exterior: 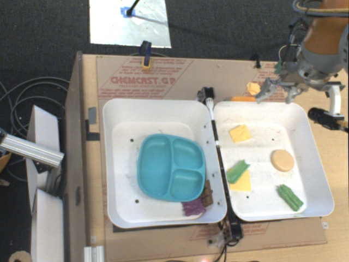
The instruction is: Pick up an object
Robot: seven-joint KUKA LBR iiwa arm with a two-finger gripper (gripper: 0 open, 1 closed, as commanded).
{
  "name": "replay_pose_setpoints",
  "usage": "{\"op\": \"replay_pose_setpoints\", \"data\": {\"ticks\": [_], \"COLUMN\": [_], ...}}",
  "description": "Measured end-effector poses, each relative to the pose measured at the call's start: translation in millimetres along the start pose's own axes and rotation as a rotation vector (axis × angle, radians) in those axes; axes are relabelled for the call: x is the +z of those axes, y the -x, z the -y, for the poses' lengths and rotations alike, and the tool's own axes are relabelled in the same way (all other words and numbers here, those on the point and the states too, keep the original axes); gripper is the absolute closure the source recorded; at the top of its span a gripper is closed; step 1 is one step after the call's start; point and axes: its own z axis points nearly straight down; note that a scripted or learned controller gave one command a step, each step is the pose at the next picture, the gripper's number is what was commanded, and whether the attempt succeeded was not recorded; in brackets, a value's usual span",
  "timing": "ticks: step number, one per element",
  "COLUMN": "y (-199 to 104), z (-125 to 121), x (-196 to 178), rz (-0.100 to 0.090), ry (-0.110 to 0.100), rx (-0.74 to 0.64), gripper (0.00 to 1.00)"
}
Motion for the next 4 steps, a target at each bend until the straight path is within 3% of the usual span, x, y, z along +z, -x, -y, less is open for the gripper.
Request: {"op": "replay_pose_setpoints", "data": {"ticks": [1,2,3,4], "y": [-32.5,-25.8,-24.3,-2.0], "z": [67.3,-8.5,28.7,13.0], "x": [145.3,169.1,168.7,167.7], "rz": [-0.005,0.001,0.0,0.001], "ry": [-0.019,0.005,-0.004,0.002], "rx": [0.002,-0.003,0.002,0.003], "gripper": [0.0,0.0,0.0,0.0]}}
